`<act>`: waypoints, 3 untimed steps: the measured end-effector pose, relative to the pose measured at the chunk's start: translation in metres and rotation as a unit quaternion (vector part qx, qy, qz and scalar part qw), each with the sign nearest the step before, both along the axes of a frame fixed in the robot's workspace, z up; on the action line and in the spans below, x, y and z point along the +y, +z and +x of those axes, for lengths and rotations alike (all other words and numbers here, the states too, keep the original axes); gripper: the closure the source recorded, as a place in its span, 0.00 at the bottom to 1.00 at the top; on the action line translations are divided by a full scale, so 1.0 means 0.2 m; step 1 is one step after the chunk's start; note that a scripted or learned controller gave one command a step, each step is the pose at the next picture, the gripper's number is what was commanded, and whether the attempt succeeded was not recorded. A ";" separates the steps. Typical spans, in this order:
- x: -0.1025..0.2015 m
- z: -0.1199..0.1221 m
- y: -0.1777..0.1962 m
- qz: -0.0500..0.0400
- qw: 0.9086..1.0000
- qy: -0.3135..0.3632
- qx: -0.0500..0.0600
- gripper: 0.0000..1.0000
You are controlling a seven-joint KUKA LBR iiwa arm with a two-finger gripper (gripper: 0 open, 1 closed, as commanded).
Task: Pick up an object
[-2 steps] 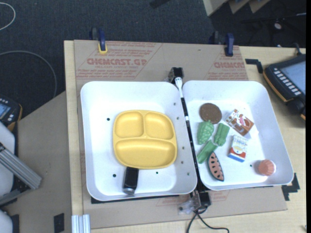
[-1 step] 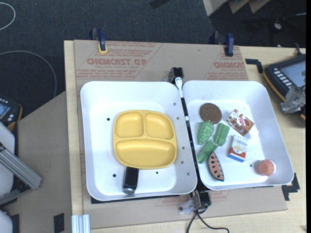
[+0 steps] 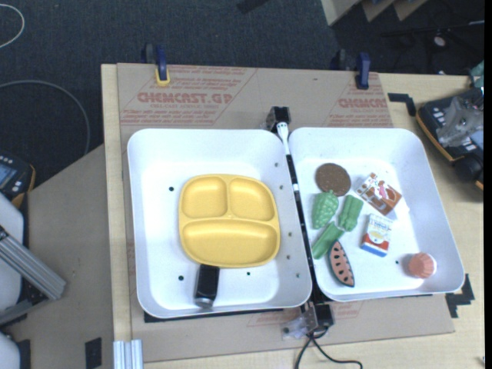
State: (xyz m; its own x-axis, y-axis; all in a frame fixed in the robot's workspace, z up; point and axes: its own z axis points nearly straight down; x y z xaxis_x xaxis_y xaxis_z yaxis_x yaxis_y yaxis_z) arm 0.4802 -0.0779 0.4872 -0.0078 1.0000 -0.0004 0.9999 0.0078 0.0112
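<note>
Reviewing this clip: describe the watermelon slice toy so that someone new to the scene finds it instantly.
Start at the right white bin, the one holding the small toys. Along its near edge, below the cluster of green vegetables, lies the watermelon slice. It is the only red wedge with dark seeds and a green rind, unlike the round pinkish ball to its right.

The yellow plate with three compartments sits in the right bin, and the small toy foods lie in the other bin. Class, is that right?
Not quite. The yellow plate sits in the left bin, not the right. The small toy foods, such as the brown disc and the watermelon slice, lie in the other, right bin. The camera view shows this.
</note>
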 end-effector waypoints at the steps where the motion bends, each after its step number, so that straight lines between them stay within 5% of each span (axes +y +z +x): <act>1: 0.06 -0.01 -0.70 0.001 1.000 -0.004 0.014 1.00; 2: 0.31 0.00 -0.13 0.001 1.000 -0.001 -0.002 1.00; 3: 0.85 -0.01 -0.36 0.001 1.000 0.002 0.009 1.00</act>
